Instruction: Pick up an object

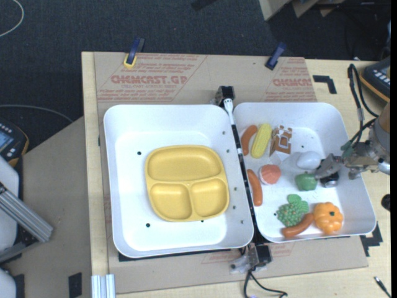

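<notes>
The right bin (291,108) holds several toy foods. A yellow corn cob (262,139), an orange piece (248,140) and a brown-and-white piece (282,140) lie at its back. A white rounded piece (307,160) and a green piece (305,181) sit mid-right. A red slice (270,174), an orange sausage (255,188), green broccoli (291,210), an orange pepper (328,218) and a second sausage (296,228) lie nearer the front. My gripper (327,171) is low over the bin's right side, just right of the white and green pieces.
The left bin (124,166) bears a yellow divided plate (186,182). A black divider clip (226,95) sits between the bins at the back. Cables (356,98) hang by the arm at the right edge. Cardboard (186,73) lies under both bins.
</notes>
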Robot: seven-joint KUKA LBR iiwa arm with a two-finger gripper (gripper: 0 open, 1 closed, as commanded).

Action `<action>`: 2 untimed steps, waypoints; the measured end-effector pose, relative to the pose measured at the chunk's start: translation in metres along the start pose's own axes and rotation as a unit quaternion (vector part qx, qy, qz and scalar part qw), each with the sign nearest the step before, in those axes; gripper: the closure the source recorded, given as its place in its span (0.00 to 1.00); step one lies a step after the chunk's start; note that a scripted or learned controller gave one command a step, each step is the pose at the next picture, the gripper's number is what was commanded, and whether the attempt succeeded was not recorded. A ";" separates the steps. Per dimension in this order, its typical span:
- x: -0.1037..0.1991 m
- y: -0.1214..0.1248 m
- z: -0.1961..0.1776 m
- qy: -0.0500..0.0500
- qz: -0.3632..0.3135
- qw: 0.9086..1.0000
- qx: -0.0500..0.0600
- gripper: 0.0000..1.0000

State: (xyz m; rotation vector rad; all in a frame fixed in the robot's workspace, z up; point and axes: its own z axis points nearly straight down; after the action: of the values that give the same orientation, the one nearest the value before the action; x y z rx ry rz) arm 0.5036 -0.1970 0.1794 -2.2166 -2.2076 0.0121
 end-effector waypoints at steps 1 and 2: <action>0.001 0.003 -0.006 -0.002 -0.002 1.000 -0.006 0.00; 0.003 0.002 0.059 0.000 -0.002 1.000 -0.003 0.00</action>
State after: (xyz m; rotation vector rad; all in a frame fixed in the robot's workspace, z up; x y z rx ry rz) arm 0.5044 -0.1935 0.1204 -2.2143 -2.2143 0.0057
